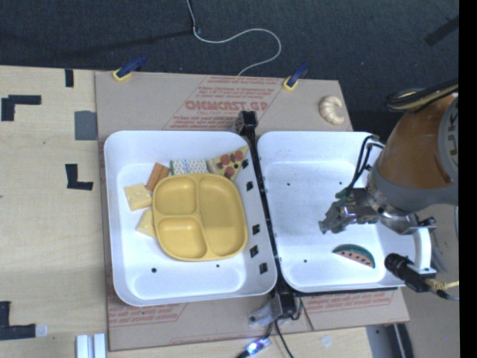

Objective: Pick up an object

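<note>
A: Setting. A bench topped with a cardboard sheet (223, 103) bears two shallow white bins side by side, with dark floor beyond the bench's far edge and a thin white cable (238, 39) trailing across it.

B: And the arm?

A: The arm (417, 162), grey with an orange band, reaches in from the right over the right bin (298, 162). Its gripper (337, 218) hangs low above that bin's bare middle, toward its near right part. At this slant I cannot tell how far the fingers are parted; nothing is visibly caught between them.

B: What lies closest to it?

A: A watermelon slice (353, 256), flat on the bin floor near the near right corner, just beside the gripper and on its near side. It is the only loose thing in that bin, so it is probably the thing to be picked up. It is not yet lifted.

B: Farther out?

A: The left bin (119, 200) holds a yellow divided plate (200, 216) at its middle. Small flat pieces are tucked around the plate's far and left rim: a pale cracker (137, 197), an orange-brown piece (157, 175) and a pizza slice (231, 162). They overlap, which would likely make them harder to grasp.

B: Outside the bins?

A: A pale shell-like thing (333, 110) rests on the cardboard near its far right corner, and two clips, one (129, 68) at the far left and one (296, 74) at the far right, pin the sheet's far edge.
</note>
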